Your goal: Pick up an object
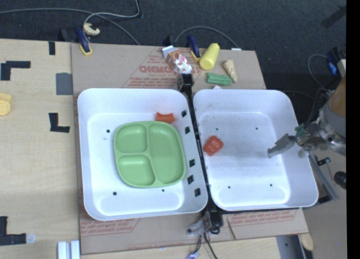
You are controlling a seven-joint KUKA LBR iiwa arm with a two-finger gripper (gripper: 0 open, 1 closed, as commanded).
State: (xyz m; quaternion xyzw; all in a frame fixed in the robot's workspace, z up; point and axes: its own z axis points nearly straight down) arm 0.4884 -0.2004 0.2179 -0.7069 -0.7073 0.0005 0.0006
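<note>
1 fixed camera looks down at a slant from above the tan cardboard-topped table (112, 67), far enough back to take in both shallow white plastic bins (90, 112) side by side, the table's far edge and dark carpet beyond; the grey arm (332, 134) enters from the right.

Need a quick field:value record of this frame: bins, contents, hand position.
left bin: holds green divided plate; small orange-red piece just behind the plate
right bin: holds orange-red object near its left wall
hand: over right side of right bin, apart from the orange-red object
held: nothing seen in hand
behind bins: yellow object, green piece, on cardboard
</note>
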